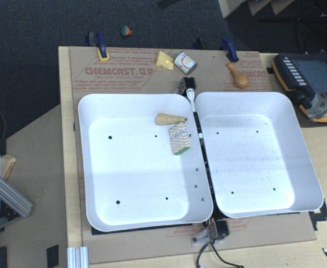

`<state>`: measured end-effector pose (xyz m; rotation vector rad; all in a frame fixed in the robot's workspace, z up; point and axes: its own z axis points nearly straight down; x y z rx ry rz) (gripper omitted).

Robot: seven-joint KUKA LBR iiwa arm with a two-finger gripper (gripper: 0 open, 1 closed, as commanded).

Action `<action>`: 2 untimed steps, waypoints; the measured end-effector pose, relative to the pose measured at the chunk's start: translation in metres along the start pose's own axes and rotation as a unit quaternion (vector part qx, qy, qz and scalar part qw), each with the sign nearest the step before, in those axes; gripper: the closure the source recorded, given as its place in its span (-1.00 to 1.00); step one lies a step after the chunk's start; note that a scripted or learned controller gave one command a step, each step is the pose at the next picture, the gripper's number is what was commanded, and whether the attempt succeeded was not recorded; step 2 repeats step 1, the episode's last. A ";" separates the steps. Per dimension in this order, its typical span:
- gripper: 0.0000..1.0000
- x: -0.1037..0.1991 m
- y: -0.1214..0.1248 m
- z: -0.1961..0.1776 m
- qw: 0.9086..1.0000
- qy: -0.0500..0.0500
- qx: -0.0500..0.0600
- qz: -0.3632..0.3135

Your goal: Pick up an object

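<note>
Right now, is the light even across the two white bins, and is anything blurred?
Camera view: the left bin is dimmer in its upper half and brighter below; the right bin looks evenly lit. The patterned packet and tan piece are soft, their details unreadable.

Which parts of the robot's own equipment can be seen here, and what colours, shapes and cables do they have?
At the right edge of the bench lies what looks like a control pendant: dark grey, flat, with rows of small light keys and an orange-yellow underside. At the front, between the left bin and the right bin, sits a small black plug with thin black cables.
</note>
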<state>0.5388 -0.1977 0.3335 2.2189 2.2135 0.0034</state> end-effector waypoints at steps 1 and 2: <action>1.00 -0.029 -0.054 -0.052 1.000 0.000 0.000 0.001; 1.00 -0.029 -0.054 -0.052 1.000 0.000 0.000 0.001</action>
